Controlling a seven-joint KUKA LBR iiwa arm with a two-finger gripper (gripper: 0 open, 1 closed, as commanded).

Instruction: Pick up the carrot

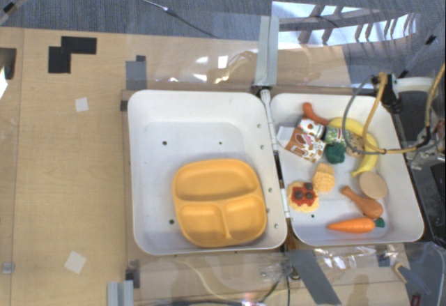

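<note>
Where the right bin (411, 207) nears its front edge, carrot (354, 225), seemingly flat.

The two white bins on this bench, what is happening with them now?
Nothing is being handled at this moment. The small orange toy carrot with a green top lies untouched near the front of the right white bin, among other toy foods such as a yellow banana. The left white bin holds a yellow divided plastic tray.
</note>
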